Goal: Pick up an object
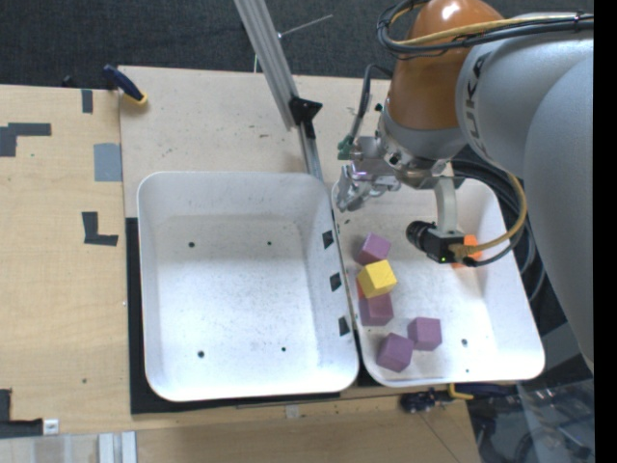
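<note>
Claw (355, 193) over far left corner of right bin (501, 350), fingers hard to make out, can't tell whether wide or narrow; nothing visibly held. Blocks just below claw, apart from it: purple cube (375, 249) nearest, yellow cube (378, 278) touching purple cube under it (377, 309). Two more purple cubes (394, 352) (424, 333) farther down, side by side. All small, matte, foam-like, slightly rounded edges. Left bin (154, 355) beside on table (58, 258).
</note>
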You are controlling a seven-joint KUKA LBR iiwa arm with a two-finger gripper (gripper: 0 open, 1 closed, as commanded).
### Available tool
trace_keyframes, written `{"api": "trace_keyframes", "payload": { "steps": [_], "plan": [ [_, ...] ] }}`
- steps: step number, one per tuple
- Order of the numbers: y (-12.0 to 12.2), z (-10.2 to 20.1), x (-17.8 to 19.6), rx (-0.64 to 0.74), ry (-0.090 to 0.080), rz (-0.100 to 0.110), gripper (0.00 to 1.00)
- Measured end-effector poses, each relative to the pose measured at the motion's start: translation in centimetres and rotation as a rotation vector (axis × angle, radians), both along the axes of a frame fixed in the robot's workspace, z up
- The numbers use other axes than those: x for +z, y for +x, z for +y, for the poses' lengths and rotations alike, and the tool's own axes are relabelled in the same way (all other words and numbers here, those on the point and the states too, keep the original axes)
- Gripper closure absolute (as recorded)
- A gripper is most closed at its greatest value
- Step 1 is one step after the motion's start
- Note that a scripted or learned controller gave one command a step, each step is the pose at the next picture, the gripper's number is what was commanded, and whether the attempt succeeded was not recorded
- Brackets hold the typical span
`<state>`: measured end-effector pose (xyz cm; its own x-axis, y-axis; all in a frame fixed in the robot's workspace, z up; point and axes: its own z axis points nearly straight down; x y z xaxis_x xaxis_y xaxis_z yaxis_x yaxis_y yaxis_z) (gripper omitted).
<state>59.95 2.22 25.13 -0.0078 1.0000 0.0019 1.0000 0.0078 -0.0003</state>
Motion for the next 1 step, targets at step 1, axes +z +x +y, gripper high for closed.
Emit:
{"api": "trace_keyframes", "payload": {
  "steps": [1],
  "plan": [
    [0.19, 4.82, -0.43, -0.002, -0.001, 0.002, 1.0]
  ]
}}
